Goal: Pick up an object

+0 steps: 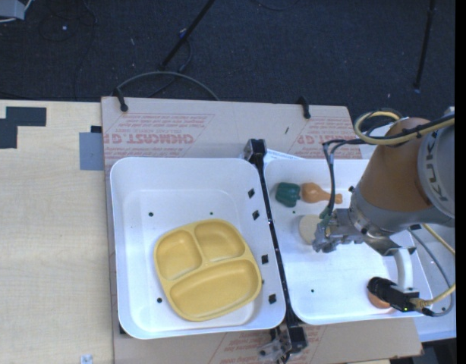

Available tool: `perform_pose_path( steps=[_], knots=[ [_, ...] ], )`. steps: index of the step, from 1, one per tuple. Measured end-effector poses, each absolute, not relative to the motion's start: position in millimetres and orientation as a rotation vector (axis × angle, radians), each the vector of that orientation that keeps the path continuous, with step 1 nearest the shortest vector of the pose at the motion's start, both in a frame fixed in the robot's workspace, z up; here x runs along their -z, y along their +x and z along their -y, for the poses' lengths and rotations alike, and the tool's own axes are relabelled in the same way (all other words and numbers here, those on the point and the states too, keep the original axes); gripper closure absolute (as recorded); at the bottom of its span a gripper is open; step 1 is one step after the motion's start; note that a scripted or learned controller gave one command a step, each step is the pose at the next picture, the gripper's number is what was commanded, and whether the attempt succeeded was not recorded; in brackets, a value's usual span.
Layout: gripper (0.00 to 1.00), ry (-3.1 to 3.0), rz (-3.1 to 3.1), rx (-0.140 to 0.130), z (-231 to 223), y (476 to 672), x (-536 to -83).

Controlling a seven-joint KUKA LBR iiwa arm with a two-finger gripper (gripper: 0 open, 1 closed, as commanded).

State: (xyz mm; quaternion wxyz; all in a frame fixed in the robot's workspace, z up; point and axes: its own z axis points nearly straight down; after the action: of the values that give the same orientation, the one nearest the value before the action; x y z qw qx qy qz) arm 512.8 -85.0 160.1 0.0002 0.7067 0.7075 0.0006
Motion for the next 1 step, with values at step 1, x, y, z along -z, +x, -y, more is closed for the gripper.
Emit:
perform_pose_path(
  steps=[1],
  knots=[
    [1.00, 2.221, -2.222, -0.001, 85.2, 510.6, -202.5]
  ],
)
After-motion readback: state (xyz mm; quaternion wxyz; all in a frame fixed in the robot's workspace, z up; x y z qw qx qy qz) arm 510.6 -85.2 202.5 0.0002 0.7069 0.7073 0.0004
